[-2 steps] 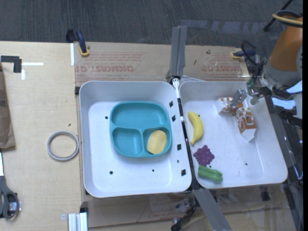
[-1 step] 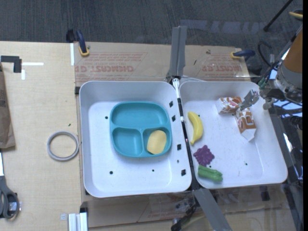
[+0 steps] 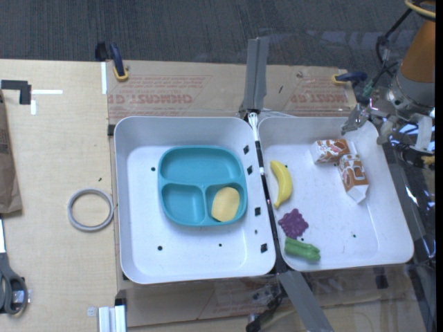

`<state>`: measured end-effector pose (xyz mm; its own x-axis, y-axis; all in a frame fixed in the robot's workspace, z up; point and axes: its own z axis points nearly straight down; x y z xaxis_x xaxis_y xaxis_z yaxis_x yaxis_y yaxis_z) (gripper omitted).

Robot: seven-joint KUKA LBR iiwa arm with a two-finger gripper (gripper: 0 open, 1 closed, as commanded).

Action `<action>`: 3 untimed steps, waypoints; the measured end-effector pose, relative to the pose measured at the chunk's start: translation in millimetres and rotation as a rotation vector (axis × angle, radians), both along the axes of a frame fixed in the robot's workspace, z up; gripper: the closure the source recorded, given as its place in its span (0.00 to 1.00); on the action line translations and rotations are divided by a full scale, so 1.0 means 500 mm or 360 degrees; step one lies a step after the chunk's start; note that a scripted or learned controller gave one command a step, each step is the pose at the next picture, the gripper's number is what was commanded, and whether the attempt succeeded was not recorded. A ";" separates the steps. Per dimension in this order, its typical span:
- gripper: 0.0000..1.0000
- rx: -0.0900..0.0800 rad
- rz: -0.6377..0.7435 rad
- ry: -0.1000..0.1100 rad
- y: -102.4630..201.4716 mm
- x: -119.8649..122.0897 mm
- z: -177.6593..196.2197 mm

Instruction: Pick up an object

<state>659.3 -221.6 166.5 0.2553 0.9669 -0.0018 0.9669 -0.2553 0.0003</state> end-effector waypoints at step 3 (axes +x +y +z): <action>0.00 -0.0007 0.0011 0.0001 0.003 0.003 0.038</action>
